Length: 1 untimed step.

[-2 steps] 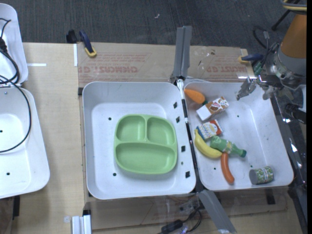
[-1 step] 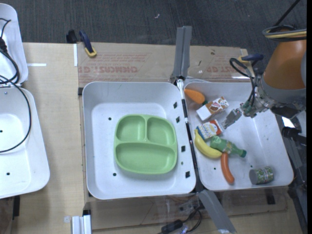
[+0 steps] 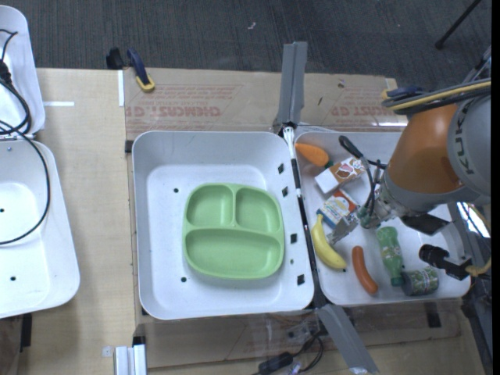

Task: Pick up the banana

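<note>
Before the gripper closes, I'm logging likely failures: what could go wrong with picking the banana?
The banana lies hard against the right bin's left wall, leaving little room for a finger on that side. A small carton sits right above it, under the gripper, and might get grabbed instead. The sausage nearby could be nudged.

Grey arm point(image 3: 473, 143), bulbous orange band point(image 3: 422, 158), dark lettering, black cabling.
</note>
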Each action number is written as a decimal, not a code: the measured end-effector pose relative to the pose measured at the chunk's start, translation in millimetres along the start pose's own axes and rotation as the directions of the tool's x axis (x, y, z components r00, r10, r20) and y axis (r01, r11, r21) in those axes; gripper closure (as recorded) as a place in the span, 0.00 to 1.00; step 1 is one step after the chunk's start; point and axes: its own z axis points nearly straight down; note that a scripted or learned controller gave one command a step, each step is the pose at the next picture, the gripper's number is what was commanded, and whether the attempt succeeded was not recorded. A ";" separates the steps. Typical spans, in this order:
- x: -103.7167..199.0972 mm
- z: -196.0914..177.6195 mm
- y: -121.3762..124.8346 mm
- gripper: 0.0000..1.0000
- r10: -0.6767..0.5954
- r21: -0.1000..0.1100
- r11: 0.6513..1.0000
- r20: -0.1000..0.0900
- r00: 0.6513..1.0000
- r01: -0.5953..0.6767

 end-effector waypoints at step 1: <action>-29.9 -1.6 53.3 0.00 -0.289 -0.003 0.957 0.004 0.957 0.289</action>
